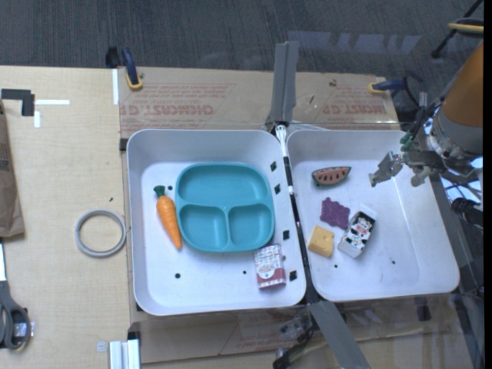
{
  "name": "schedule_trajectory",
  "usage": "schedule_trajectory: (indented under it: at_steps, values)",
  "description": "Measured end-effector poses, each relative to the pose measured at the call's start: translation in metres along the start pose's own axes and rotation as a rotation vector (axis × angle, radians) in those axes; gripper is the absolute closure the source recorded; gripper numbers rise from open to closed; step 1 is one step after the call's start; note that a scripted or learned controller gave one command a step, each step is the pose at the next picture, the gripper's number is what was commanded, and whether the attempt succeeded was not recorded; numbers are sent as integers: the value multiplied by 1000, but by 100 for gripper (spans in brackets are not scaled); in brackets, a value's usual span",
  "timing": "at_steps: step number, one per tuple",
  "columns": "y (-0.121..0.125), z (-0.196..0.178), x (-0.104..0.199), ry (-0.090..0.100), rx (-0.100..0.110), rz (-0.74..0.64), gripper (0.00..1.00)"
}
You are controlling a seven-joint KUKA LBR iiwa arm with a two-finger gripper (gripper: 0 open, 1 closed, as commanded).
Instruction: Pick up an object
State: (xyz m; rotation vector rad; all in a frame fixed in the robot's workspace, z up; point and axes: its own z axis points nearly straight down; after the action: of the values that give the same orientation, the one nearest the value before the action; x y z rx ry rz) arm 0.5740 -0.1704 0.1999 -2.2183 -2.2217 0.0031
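The tool (400, 167) hovers spread and empty over the right white bin (430, 271), apart from the watermelon slice (331, 175), purple grape cluster (335, 212), yellow cheese block (322, 241) and small milk carton (356, 234). Those last three crowd together, so a descent could nudge neighbours. The left white bin (146, 267) holds a teal divided plate (225, 207), carrot (168, 219) and red-white snack box (270, 267).

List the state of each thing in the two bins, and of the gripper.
teal divided plate: flat, compartments bare
toy carrot: lying beside plate's left edge
small red carton: lying near left bin's front corner
watermelon slice: lying flat
purple piece: lying flat
yellow block: resting beside cow-print carton
cow-print carton: lying down
gripper: above right bin, holding nothing
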Motion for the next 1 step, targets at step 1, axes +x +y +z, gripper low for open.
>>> schedule_trajectory:
  at_steps: [1]
  values:
    - [85,42,29,-1,-1,-43,0]
